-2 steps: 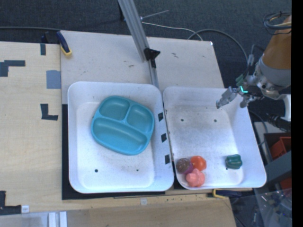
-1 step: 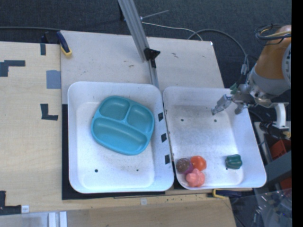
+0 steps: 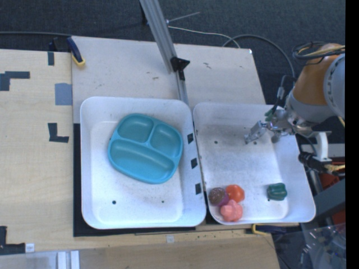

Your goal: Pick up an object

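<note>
I see my claw over the right bin; I cannot tell its spread. The green object is too small to show any axis.

robotics lab, taped plywood bench, two white bins, loose cables

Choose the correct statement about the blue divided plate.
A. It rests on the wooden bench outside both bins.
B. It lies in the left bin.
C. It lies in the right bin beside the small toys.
B: the blue divided plate lies inside the left bin, while the small toys sit in the right bin.
</note>
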